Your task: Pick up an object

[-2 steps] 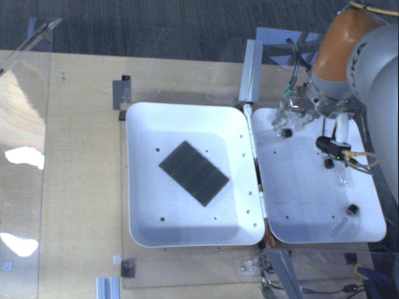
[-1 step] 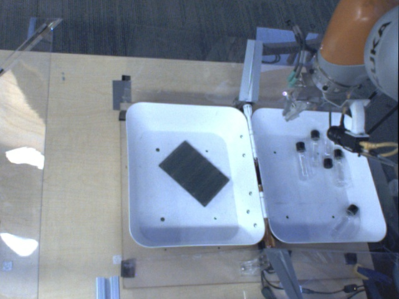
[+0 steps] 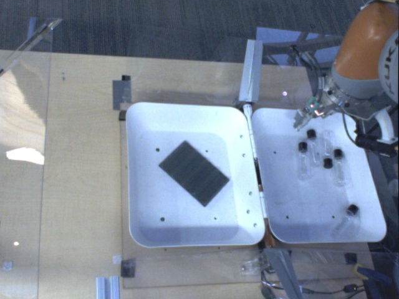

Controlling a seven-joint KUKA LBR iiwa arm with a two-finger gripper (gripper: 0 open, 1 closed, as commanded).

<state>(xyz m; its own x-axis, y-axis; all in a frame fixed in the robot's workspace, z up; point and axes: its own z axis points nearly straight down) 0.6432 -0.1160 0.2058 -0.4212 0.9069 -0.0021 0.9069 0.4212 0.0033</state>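
From where I stand, the arm (image 3: 368,48) comes in at the upper right, its orange band high above the right bin (image 3: 280,226). The gripper (image 3: 310,114) hangs over that bin's upper part, near the far rim, and nothing shows between its tips (whether it is apart or together I cannot tell at this size).

In the left bin (image 3: 140,217) lies a dark flat pad (image 3: 194,172), a rectangle turned on the slant: its long axis runs from upper left to lower right, one corner pointing at the far rim. It sits near the bin's middle, flat on the floor, well apart from the gripper.

The right bin holds several small clear vials with black caps (image 3: 327,162), clustered just below the gripper, and one more (image 3: 351,210) off near the lower right corner.
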